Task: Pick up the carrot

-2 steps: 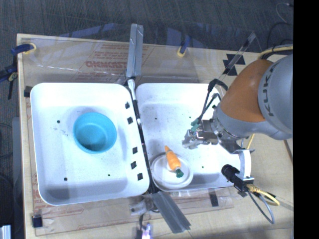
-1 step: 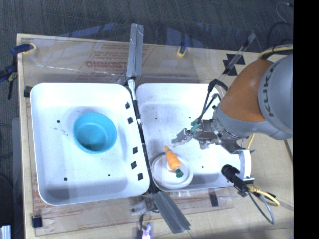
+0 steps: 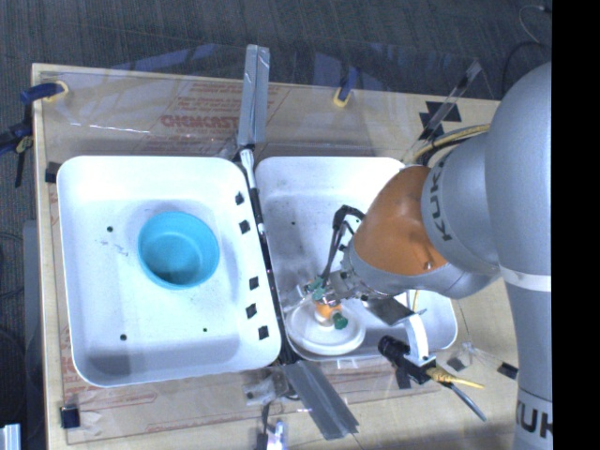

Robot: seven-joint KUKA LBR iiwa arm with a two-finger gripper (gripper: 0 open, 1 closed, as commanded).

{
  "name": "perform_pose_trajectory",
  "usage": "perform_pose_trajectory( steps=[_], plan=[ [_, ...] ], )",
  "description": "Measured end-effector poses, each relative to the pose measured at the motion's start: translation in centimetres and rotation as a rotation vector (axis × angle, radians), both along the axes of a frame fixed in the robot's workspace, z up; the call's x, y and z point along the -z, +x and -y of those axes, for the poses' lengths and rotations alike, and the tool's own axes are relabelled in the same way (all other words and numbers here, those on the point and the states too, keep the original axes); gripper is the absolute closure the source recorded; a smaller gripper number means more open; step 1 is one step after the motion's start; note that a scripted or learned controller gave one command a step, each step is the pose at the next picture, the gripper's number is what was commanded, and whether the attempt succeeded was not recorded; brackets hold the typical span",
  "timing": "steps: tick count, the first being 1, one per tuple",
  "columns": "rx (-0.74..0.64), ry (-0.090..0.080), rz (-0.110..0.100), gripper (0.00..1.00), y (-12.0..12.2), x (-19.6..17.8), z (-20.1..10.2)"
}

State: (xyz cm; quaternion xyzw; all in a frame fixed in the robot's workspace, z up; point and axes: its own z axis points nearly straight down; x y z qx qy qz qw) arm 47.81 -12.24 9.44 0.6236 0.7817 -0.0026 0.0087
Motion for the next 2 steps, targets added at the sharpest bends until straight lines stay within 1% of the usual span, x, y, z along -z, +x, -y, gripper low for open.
perform_pose_trajectory(
  steps=[1,2],
  plan=[
    [-0.01,0.008,-0.002,1.0,0.1,-0.9,-0.5],
    [0.154,0.016,-0.012,1.0,0.1,-10.2,-1.3]
  ],
)
